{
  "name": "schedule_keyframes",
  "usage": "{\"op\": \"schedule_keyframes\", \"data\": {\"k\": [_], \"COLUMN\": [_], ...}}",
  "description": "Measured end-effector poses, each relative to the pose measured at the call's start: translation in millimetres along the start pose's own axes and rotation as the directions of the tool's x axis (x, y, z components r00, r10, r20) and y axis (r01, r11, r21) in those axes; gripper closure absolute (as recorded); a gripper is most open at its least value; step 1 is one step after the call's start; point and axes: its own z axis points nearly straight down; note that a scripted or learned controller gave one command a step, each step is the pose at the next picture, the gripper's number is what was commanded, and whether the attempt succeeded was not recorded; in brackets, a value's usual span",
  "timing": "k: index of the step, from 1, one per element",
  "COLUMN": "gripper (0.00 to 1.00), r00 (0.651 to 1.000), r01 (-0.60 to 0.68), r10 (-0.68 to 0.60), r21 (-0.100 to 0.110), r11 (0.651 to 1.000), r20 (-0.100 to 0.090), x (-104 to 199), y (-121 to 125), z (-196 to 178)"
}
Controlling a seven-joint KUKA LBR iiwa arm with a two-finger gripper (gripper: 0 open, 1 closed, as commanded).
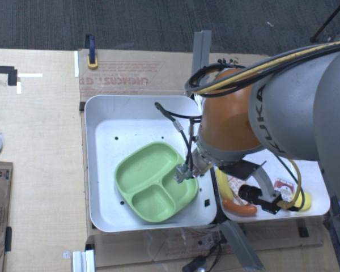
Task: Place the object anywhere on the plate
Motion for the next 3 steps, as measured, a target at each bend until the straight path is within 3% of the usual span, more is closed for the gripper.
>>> {"op": "schedule_keyframes", "data": {"k": [1,2,3], "gripper": [1.0,1.0,1.0], "r00": [1.0,0.945,0.997], "r01": [-0.001,0.326,0.079], "r10": [0.001,-0.326,-0.079], "r21": [0.002,0.001,-0.001], "r11": [1.0,0.945,0.997], "r20": [0.001,-0.001,0.002], "x": [-1.4,30.4,-23.7], "y": [0.1,27.3,54.8], "z": [-8.1,24.8,-94.2]}}
